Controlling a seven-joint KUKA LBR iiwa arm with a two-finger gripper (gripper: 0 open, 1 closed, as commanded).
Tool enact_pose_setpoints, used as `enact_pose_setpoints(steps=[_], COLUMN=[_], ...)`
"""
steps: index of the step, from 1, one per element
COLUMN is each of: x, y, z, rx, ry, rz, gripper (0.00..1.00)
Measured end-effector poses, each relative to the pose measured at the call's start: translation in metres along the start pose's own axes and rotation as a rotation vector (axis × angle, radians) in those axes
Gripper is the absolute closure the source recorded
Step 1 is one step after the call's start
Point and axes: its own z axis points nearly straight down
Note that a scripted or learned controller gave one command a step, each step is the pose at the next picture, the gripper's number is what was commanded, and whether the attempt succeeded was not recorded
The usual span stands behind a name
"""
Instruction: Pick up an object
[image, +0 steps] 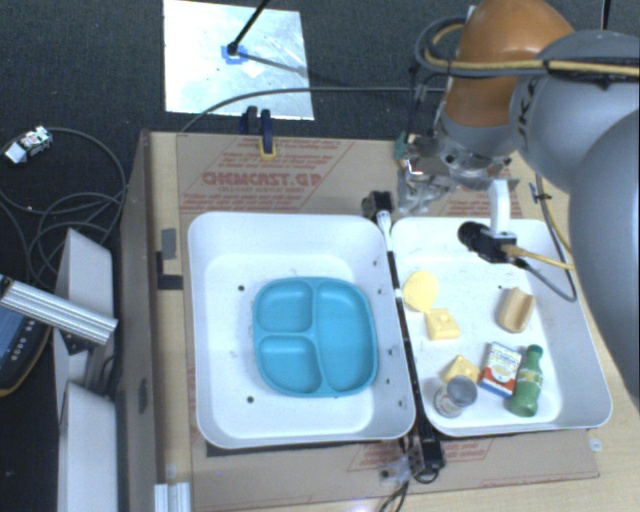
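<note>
2 white bins side by side. Left bin (215, 300): 1 blue 3-part plate (315, 335), lying flat. Right bin (590, 395): yellow disc (420, 290) beside yellow block (442, 324) near the dividing rim; tan cylinder (515, 310) mid-right; green bottle (525, 380) touching small carton (500, 367); metal can (455, 397) at front. Gripper (430, 182) over the right bin's back-left corner, well apart from all items, nothing seen held. Open or closed: cannot tell, too blurred.
</note>
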Motion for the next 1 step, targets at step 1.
enact_pose_setpoints(steps=[1], x=[-0.062], y=[-0.0005], z=[0.0053], rx=[0.0], ry=[-0.003], rz=[0.003], gripper=[1.0])
